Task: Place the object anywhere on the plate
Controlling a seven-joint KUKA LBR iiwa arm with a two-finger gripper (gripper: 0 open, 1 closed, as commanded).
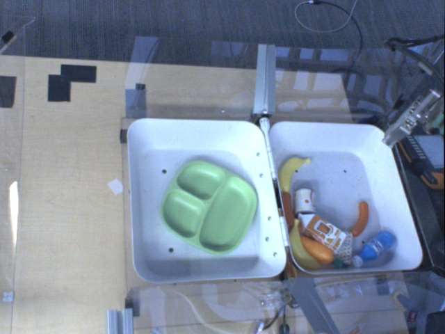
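Bench [69, 186] | bins: 2 | plate [210, 206]: 1 | bananas: 2 | hotdog [359, 218]: 1

No legible text anywhere on the desk or in the bins.

The small carton [327, 234] lying in the right bin [389, 145] has an orange-and-white printed face, but the print is too small and blurred to make out any word or brand. The white cup [304, 200] beside it carries a dark mark that cannot be read either. The black blocks [71, 81] on the desk [62, 186] are plain shapes, not letters or numbers.
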